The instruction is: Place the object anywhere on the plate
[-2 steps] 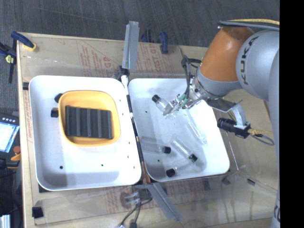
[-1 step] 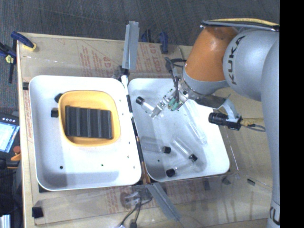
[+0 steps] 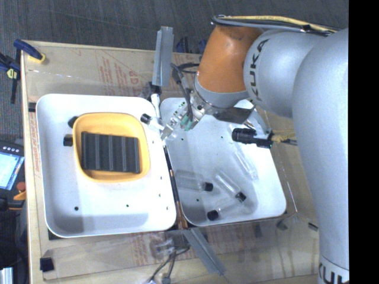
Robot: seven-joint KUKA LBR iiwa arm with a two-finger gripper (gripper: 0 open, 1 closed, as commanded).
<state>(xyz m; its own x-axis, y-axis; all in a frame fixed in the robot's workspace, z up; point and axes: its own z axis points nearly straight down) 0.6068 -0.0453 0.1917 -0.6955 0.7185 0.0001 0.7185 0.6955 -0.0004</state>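
Camera view, left to right: the plate [image 3: 112, 144], yellow-rimmed with a dark ribbed centre, lies in the left bin [image 3: 59, 212]. At centre frame the tool [image 3: 177, 123] hovers over the divide between the bins; whether it is spread or pinching anything I cannot tell. Clear tubes with black caps [image 3: 228, 188], seemingly the objects, lie in the right bin [image 3: 266, 170], lower centre. Being transparent, slim and round, they could roll or slip from a grip before reaching the plate.
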